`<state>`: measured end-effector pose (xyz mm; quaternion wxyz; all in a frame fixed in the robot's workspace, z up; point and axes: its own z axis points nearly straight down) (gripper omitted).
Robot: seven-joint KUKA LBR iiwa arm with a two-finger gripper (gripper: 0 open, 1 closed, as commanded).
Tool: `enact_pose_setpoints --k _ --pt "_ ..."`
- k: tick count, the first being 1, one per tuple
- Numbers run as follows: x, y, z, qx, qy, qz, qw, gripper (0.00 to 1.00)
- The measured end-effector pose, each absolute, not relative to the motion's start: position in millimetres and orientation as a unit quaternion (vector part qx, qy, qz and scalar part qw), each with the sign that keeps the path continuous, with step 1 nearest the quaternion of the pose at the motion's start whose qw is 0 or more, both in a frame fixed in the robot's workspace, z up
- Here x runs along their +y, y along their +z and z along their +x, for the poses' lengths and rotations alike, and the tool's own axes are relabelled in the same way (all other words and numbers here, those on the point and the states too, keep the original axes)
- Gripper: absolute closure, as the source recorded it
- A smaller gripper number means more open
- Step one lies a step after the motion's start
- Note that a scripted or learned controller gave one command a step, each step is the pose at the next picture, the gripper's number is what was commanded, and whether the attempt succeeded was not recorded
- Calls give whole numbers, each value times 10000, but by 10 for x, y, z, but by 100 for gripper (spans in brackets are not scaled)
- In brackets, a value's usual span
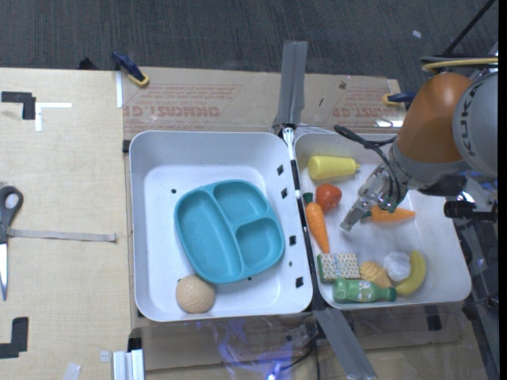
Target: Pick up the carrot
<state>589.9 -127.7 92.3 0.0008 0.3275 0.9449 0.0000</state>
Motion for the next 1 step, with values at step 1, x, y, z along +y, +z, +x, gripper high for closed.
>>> enact_pose_setpoints --k 1 --pt "-2045 934 5554 9338 -2 3579 20 0"
